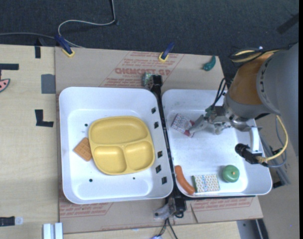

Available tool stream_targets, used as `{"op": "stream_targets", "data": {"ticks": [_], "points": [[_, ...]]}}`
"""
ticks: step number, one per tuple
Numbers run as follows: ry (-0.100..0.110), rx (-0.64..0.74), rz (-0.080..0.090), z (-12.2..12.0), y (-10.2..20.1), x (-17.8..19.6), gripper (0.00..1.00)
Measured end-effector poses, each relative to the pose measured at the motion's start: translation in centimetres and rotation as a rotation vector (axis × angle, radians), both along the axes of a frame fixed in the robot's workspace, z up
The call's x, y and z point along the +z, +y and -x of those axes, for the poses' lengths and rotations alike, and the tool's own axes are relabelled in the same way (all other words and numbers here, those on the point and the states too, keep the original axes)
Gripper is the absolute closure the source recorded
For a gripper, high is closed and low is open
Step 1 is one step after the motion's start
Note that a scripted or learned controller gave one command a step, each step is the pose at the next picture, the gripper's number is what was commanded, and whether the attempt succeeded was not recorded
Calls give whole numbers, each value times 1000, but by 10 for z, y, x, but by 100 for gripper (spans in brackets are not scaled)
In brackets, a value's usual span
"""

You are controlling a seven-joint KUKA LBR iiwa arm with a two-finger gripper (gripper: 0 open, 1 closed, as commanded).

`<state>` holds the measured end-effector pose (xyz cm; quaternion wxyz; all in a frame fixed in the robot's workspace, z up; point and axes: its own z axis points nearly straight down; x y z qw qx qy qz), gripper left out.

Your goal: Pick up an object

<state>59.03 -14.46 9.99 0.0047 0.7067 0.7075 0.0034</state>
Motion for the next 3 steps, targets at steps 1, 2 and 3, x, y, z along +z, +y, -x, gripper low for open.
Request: {"op": "stream_targets", "data": {"ticks": [1,2,3], "points": [[6,3,-2,-33,52,-14,0],[9,3,1,-33,50,-5,100],[12,1,-2,12,89,94,100]]}}
